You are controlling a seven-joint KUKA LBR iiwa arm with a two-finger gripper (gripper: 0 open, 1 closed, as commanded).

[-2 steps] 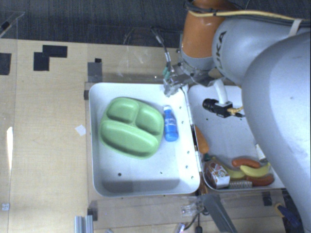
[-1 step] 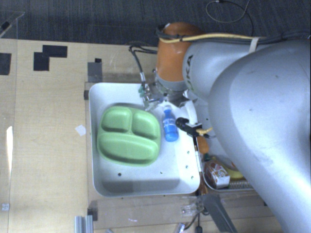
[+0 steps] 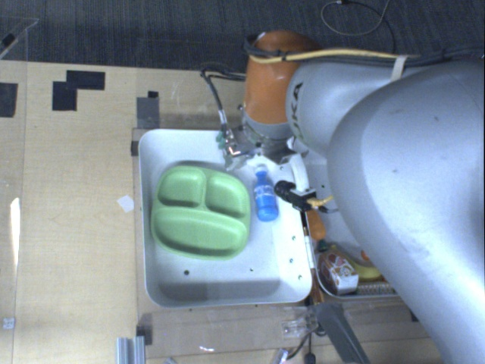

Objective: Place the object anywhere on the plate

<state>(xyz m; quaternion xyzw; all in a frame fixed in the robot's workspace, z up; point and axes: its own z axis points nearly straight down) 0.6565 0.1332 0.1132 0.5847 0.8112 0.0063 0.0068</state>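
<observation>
A green divided plate (image 3: 202, 211) lies in the left white bin (image 3: 220, 287), toward its left side. A small blue bottle (image 3: 264, 197) with a white cap sits just off the plate's right rim, on the bin floor or slightly above it; I cannot tell which. My gripper (image 3: 261, 158) hangs below the orange band (image 3: 269, 82) at the bin's back right, right over the bottle's cap end. The wrist hides the gripper's lower end, so any contact with the bottle is hidden.
The large grey arm (image 3: 402, 173) covers most of the right bin (image 3: 356, 288), where a packaged snack (image 3: 339, 271), a yellow item (image 3: 369, 271) and an orange item (image 3: 317, 223) peek out. Black cables (image 3: 214, 89) loop by the wrist. Wooden bench surface extends left.
</observation>
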